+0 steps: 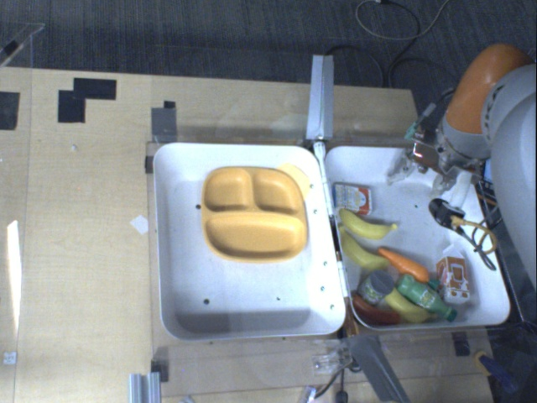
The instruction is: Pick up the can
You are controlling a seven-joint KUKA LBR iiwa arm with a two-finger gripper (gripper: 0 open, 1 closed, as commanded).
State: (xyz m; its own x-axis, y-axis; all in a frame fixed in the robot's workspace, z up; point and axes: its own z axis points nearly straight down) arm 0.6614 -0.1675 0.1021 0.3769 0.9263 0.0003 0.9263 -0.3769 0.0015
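Pale wooden worktop (84, 225) is carrying two white bins side by side. Left bin (176, 250) is holding one yellow divided tray (254, 212). Right bin (403, 204) is holding two bananas (365, 223), one carrot (404, 264), one green bottle (424, 297), one dark red item at the front wall, two small printed packets (351, 197) and one can (377, 286). That can is lying near the front of the right bin, wedged among the produce just beside the bottle. Arm is reaching in at the bin's far right corner, claw (417, 162) well apart from the can; whether it is released or clenched cannot be told. Approach step is judged to be in hand; next move is calling for travel toward the front pile and a descent over the can.
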